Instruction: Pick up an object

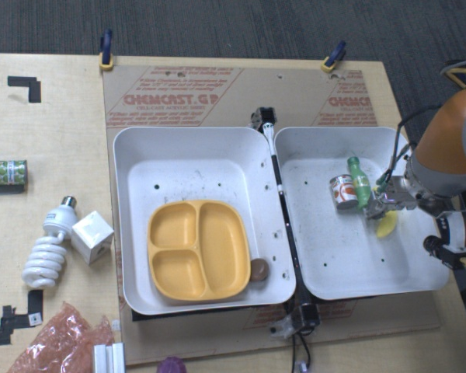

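Your gripper (378, 205) is sitting low in the right bin (357, 266) beside the green bottle (359, 180) and can (342, 191); grasp is looking unconfirmed, lift remaining.

Worktop (54, 138) w/ two white bins on a board

Pale wood worktop; brown printed board (217, 92) clamped at its far edge by two blue-yellow clamps (106, 50). On the board, side by side & touching: left bin (132, 208) and right bin (326, 282). Left of the board, directly on the worktop: small green can (8, 174) on its side, spiral bulb (48, 245) just beside a white cube (92, 236), red mesh bag (58, 340) at near edge, black L-mark (26, 86) far left.
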Robot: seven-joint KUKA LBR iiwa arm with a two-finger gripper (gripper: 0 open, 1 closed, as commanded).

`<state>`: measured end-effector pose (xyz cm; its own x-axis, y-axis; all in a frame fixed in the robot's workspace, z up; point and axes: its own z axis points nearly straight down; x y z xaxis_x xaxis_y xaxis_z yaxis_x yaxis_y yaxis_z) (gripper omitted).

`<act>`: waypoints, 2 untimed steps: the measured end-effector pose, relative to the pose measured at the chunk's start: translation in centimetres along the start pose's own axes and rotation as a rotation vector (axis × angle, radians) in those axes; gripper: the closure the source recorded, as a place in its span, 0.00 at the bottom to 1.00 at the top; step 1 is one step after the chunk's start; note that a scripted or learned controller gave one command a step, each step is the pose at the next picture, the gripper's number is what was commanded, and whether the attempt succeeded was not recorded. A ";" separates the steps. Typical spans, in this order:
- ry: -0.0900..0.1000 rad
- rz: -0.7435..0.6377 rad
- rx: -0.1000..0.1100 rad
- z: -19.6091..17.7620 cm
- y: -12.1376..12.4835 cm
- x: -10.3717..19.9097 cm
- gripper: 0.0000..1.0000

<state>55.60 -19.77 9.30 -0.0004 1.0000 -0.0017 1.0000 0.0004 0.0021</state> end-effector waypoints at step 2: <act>0.003 -0.004 0.000 -1.0 0.1 0.2 1.00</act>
<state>55.72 -19.54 10.27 -0.0042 1.0000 0.0011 1.0000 0.0042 0.0025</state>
